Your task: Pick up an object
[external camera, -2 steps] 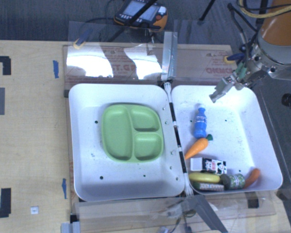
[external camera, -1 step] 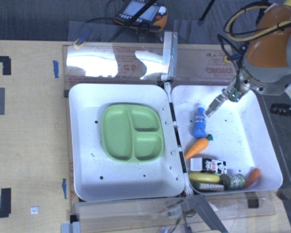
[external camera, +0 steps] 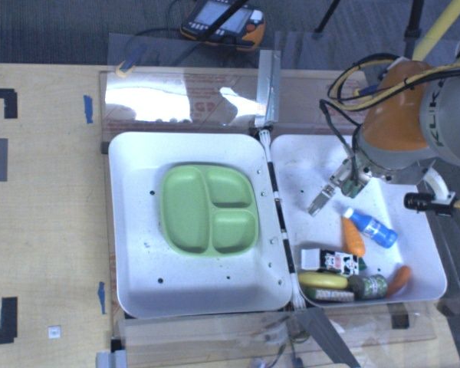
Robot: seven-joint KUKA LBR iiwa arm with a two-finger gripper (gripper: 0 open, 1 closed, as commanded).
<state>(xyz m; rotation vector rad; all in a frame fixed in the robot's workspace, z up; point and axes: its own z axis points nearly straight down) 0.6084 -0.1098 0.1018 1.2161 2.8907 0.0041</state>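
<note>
The blue bottle (external camera: pixel 374 229) lying in the right bin (external camera: pixel 307 159) beside a carrot (external camera: pixel 353 238) looks light, stiff and slippery, best gripped across its body, while the tool (external camera: pixel 331 193), its prongs seemingly apart and empty, hovers above bare white floor just beside it, on a wooden desk (external camera: pixel 46 205).

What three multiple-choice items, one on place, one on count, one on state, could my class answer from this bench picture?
1. Where is the green plate?
A. left bin
B. right bin
C. bench

2. How many compartments has it?
A. two
B. three
C. five

3. How is the blue bottle?
A. upright
B. lying down
C. held in the hand

Key:
1 A, it rests on the left bin floor.
2 B, one long, two small.
3 B, it lies flat beside the carrot, below the hand.
</note>
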